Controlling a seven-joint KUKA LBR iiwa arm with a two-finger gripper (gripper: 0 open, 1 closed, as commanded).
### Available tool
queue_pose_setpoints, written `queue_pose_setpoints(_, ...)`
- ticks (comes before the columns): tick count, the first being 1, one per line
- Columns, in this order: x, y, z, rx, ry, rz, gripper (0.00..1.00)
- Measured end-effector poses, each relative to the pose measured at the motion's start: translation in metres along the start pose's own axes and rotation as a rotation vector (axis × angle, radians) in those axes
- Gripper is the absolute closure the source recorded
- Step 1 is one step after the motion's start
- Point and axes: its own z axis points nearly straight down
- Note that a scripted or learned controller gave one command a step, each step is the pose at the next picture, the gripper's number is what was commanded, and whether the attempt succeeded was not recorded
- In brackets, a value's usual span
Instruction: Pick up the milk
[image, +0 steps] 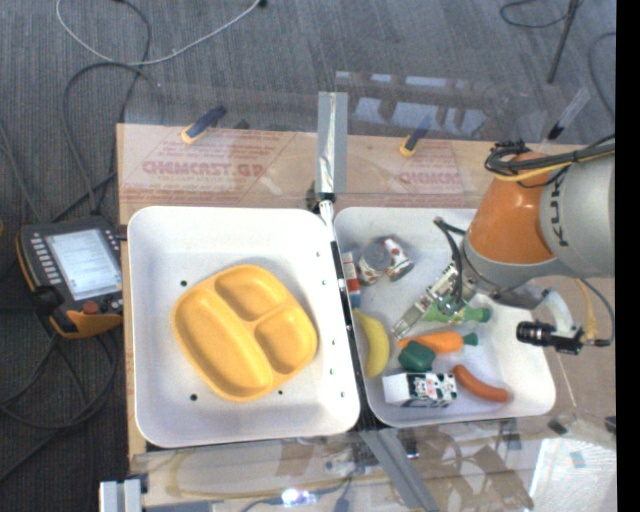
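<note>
The milk (421, 388) is a small white carton with black cow patches. It lies on its side near the front edge of the right bin (530, 400). My gripper (418, 312) hangs over the middle of that bin, behind the carton and apart from it, with the orange-banded wrist (510, 225) up to its right. An orange carrot (441, 342) and a green block (415, 355) lie between the gripper and the milk.
In the right bin are also a banana (375, 343) left of the milk, a red sausage (482, 385) to its right, a tipped can (385, 260) at the back, and a green item (472, 313). A yellow divided plate (245, 330) sits in the left bin (160, 240).
</note>
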Motion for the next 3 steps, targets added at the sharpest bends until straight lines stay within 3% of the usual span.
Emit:
queue_pose_setpoints(1,-0.029,0.051,-0.053,0.008,0.013,-0.061,0.0)
queue_pose_setpoints(2,0.027,0.123,-0.091,0.009,0.013,-0.15,0.0)
queue_pose_setpoints(3,0.011,0.073,-0.023,0.011,0.011,-0.154,0.0)
